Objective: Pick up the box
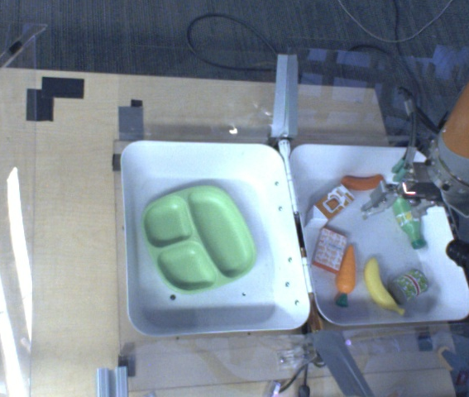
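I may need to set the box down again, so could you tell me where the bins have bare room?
Left bin: bare floor rings the green divided plate, widest toward its top corners. Right bin: crowded; gripper over the middle, boxes, carrot, banana. A small bare patch lies at its upper-left corner.

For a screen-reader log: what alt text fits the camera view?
The arm's gripper hovers over the right bin, which holds two small boxes, a carrot, banana, sausage, green bottle and can. The left bin holds a green divided plate.
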`<state>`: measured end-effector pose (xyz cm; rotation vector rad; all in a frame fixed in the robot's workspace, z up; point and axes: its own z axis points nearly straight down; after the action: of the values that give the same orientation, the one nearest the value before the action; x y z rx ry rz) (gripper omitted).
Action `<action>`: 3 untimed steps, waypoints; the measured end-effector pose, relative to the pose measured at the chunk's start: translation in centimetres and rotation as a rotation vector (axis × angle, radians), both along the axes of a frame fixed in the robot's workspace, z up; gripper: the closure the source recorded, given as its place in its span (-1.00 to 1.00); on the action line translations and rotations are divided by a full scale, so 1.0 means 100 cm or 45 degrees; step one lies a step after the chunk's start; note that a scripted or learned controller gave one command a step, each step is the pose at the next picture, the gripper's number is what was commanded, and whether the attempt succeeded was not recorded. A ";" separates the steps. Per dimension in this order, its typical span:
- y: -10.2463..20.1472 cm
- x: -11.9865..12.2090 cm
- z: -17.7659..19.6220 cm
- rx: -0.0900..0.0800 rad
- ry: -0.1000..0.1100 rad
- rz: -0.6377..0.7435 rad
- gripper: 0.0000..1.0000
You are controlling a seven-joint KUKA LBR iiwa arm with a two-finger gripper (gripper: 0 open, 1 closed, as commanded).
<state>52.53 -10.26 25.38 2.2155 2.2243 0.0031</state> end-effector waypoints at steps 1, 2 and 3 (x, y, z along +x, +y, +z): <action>0.078 -0.038 -0.048 0.000 0.000 0.135 -1.00; 0.025 0.022 -0.040 0.001 -0.001 -0.288 -1.00; 0.012 0.024 -0.154 -0.001 -0.013 0.013 -1.00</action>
<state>54.95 -9.03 9.93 2.1984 2.2299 0.0134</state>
